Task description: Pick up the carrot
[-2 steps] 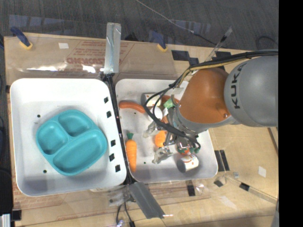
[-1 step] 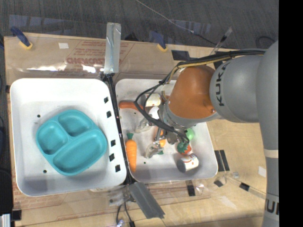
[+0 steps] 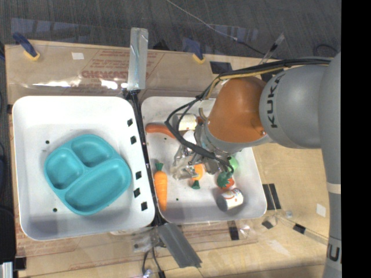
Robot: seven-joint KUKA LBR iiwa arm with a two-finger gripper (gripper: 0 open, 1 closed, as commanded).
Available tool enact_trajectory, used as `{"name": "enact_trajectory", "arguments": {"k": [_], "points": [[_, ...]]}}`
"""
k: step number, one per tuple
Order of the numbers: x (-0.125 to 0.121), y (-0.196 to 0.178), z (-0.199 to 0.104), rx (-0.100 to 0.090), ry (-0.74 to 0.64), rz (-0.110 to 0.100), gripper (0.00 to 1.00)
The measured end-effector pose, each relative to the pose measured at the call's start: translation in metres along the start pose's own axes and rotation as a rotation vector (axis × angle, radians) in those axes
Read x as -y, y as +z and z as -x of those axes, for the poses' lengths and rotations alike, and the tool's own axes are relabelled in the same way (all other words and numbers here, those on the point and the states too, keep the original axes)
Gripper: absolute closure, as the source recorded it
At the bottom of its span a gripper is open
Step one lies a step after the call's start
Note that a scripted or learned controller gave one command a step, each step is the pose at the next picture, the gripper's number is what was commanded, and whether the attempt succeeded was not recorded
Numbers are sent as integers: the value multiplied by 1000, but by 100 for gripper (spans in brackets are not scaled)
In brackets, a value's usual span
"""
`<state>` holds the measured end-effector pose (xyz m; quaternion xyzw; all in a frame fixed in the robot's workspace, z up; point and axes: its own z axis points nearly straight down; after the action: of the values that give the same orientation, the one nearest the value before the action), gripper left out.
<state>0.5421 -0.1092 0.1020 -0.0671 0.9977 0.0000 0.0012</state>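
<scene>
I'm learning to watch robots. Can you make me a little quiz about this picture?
1. True or false: the carrot lies in the right bin.
2. What sits in the left bin? A) a teal plate B) a red cup C) a spoon
3. Fill in: the gripper hangs over the ___ bin.

Key: 1 true; 2 A; 3 right.

Dark grey carpet (image 3: 69, 4) fills the top of the frame. Below it, the tan desk (image 3: 290, 236) carries clear plastic sheeting (image 3: 69, 68) at upper left.
</scene>
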Motion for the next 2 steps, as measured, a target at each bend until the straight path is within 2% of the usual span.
{"name": "enact_trajectory", "arguments": {"k": [1, 2], "points": [[-30, -176, -13, 10, 67, -3, 100], [-11, -54, -61, -10, -44, 3, 100]]}}
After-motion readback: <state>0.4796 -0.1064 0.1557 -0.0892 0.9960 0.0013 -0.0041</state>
